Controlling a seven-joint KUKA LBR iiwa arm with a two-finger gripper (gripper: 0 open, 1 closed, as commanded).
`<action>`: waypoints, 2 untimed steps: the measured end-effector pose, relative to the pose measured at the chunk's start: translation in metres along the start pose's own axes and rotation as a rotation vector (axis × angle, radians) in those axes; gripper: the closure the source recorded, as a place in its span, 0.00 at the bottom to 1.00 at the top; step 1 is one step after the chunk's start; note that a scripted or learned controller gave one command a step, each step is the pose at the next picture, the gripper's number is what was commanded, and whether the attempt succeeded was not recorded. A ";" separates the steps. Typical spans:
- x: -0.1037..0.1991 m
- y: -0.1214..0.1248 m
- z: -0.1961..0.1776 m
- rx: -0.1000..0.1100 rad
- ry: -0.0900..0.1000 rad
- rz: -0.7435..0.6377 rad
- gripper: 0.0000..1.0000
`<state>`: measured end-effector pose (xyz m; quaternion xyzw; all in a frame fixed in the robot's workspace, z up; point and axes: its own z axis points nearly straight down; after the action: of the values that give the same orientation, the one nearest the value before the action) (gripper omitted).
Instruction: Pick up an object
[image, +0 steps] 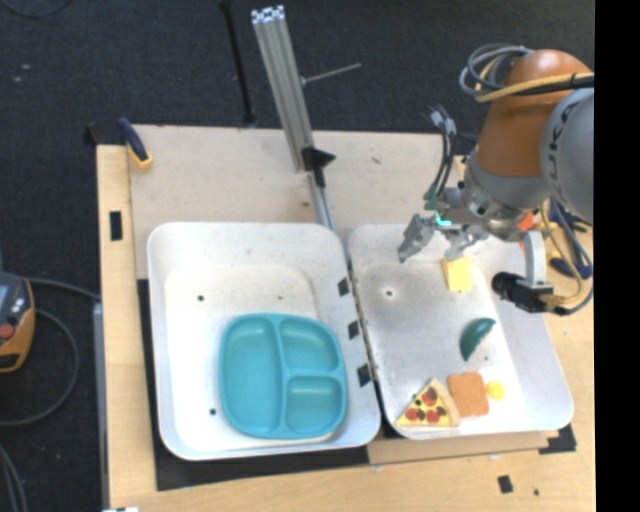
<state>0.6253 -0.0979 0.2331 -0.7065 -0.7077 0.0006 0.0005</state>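
I see four candidate objects in the right bin (520, 400): a yellow block (458, 275) near the far edge and a dark green piece (476, 337) mid-bin. A pizza slice (429, 407) and an orange-brown block (467, 394) lie touching at the near edge.

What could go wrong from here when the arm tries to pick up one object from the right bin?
1. The tool hangs beside the yellow block, not over it, so closing now would likely catch nothing.
2. The block lies near the right bin's far rim; a descent there might strike the wall.
3. The pizza slice, orange piece and small yellow piece crowd together, so a grasp there may nudge neighbours.
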 end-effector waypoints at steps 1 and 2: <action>0.000 0.001 -0.001 -0.002 0.000 0.000 0.00; -0.006 0.003 0.061 0.002 -0.001 0.002 0.00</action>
<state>0.6280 -0.1041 0.1726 -0.7073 -0.7069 0.0018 0.0008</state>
